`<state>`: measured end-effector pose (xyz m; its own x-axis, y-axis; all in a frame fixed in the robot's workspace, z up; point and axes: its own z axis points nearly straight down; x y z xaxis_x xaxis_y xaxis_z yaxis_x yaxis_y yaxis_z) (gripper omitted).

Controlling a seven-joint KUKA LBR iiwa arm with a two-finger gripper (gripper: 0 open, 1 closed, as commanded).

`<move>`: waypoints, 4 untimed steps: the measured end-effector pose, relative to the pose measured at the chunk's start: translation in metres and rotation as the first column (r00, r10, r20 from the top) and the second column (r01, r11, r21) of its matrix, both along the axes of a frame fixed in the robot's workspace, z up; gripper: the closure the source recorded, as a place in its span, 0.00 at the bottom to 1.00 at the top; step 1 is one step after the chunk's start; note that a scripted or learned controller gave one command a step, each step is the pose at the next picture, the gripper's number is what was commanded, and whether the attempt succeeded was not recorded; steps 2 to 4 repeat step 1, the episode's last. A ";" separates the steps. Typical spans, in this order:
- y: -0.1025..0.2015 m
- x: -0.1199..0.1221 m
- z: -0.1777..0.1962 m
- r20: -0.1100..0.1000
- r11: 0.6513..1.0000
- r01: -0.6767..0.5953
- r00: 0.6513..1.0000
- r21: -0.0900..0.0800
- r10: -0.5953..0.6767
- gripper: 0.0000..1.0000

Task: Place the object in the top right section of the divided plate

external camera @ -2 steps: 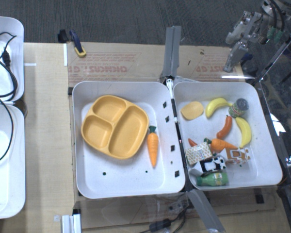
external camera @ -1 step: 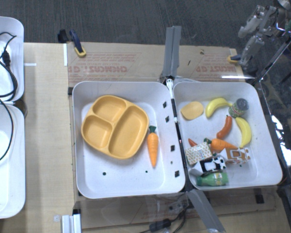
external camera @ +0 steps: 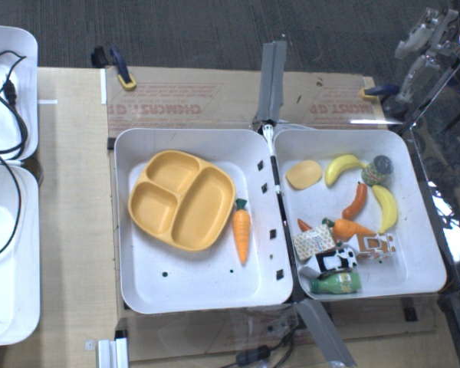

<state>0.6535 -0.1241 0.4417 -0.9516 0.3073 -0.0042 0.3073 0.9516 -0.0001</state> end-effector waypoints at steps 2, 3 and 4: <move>-0.033 -0.008 0.000 0.000 0.999 -0.034 0.999 0.000 0.034 0.00; -0.033 -0.008 0.000 0.000 0.999 -0.034 0.999 0.000 0.034 0.00; -0.033 -0.008 0.000 0.000 0.999 -0.034 0.999 0.000 0.034 0.00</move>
